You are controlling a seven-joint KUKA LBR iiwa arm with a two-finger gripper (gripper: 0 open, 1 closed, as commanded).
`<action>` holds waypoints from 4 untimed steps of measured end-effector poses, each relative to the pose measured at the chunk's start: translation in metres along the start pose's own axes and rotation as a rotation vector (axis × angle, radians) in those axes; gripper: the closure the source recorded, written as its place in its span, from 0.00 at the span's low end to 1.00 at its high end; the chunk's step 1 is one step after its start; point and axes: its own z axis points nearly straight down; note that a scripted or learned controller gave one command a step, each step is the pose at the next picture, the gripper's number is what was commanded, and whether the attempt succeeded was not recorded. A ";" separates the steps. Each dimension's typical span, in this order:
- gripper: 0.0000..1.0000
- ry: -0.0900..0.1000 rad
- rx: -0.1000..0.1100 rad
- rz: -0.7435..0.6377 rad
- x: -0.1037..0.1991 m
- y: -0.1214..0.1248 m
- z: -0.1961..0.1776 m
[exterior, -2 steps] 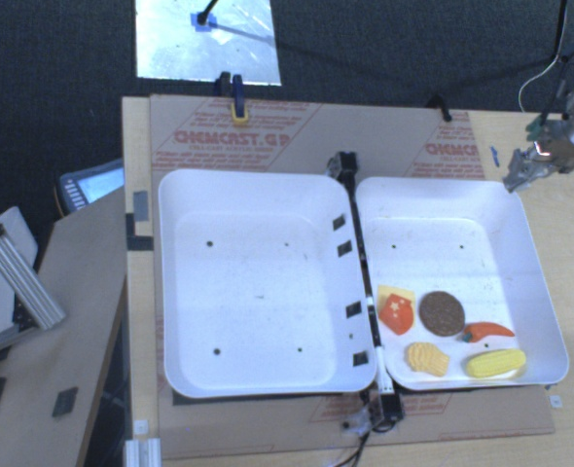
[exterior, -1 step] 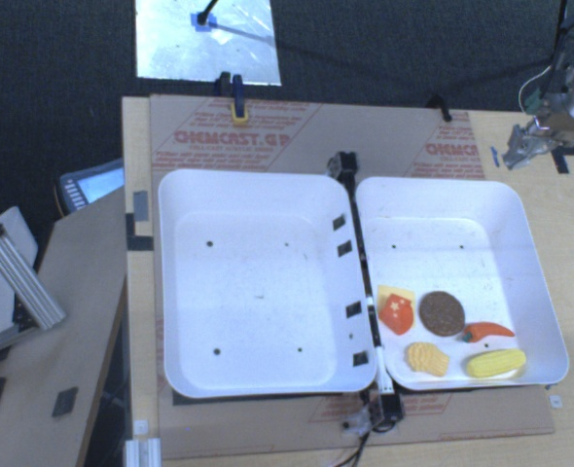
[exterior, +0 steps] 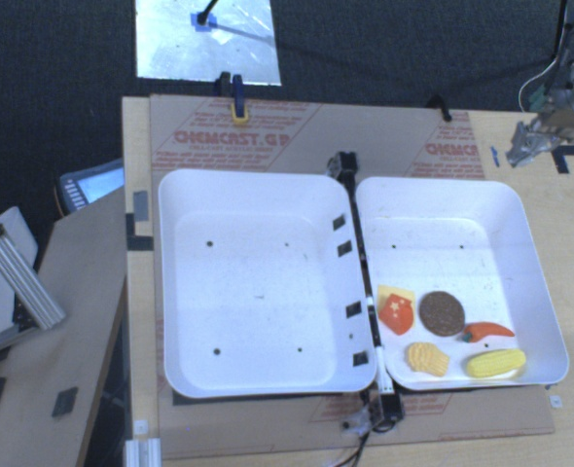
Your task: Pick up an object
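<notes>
- Claw (exterior: 522, 150) hanging over the bare bench beyond the far right corner of the right bin (exterior: 517, 214), well apart from every item; spread or pressed together: cannot tell at this size and blur. Nothing visibly held.
- Nearest to the claw, though still well apart, toward the near edge of the view and a little left: red pepper (exterior: 487, 332), slim and curved, probably light hollow plastic. Likely to roll or slip; best pinched across the thicker middle.
- Just beside the pepper, further left from the claw: brown disc (exterior: 442, 312), lying flat. Judged stiff and light but low, so little to bite on; would need a grip across its width at the rim.
- Below the pepper, against the near wall of the bin: corn cob (exterior: 495, 362), rounded and seemingly rigid. Good candidate: pinch across the short axis at mid-length. Close wall could crowd the approach.
- Further left again: ridged yellow piece (exterior: 427, 358), small and textured, probably less slippery.
- Furthest from the claw, near the divider between the bins: red and yellow wedge (exterior: 396, 311), flat-lying, apparently light; hold across the narrower sides.
- Task not yet begun.
</notes>
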 end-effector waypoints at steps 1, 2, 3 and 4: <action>1.00 0.000 0.001 -0.001 0.000 0.000 -0.007; 1.00 0.000 0.000 -0.001 0.000 0.000 -0.013; 1.00 0.000 0.001 -0.001 0.000 0.000 -0.016; 1.00 0.000 0.001 -0.001 0.000 0.000 -0.018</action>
